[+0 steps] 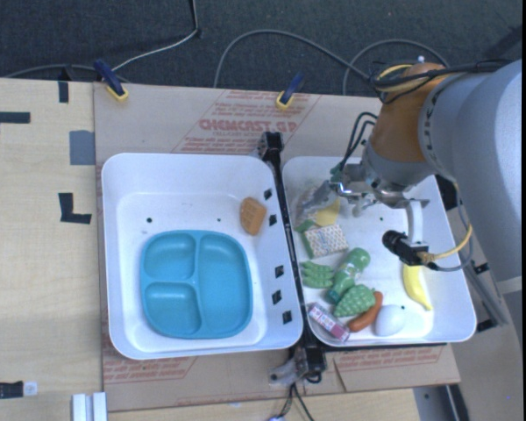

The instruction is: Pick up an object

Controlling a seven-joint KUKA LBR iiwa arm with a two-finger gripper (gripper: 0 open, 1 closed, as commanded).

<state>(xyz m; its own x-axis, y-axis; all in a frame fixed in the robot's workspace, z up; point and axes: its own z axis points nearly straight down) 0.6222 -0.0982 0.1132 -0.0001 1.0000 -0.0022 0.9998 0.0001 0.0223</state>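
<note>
Camera view looks down on the counter (35,235), where the gripper (355,191) is low in the right bin (451,323), near that bin's far-left corner; whether it is apart or together I cannot tell, since the wrist and its cabling cover it. Nothing can be seen held.

Candidates for picking all lie in the right bin: a yellow piece (326,212) and a patterned square packet (325,239) just below the gripper, green toy vegetables (340,279) toward the middle, a small pink-labelled tube (329,320), an orange carrot-like piece (368,314) and a white egg-shaped item (389,320) at the near edge, and a banana (415,286) by the right side. In the left bin (123,182) sit a blue divided plate (195,284) and a brown biscuit-like piece (252,215) against the dividing wall.

Likely trouble: the pieces under the gripper are crowded and touching, so a closing grasp could pinch two at once, nudge one aside, or slip off the flat packet. Working this close to the corner, it may also strike the bin wall or the black clip (270,145) on the divider.

Red print on the cardboard (158,125) beyond the bins reads roughly "CHEMCAST GP"; smaller lines beneath are illegible, as is the tube's label.
</note>
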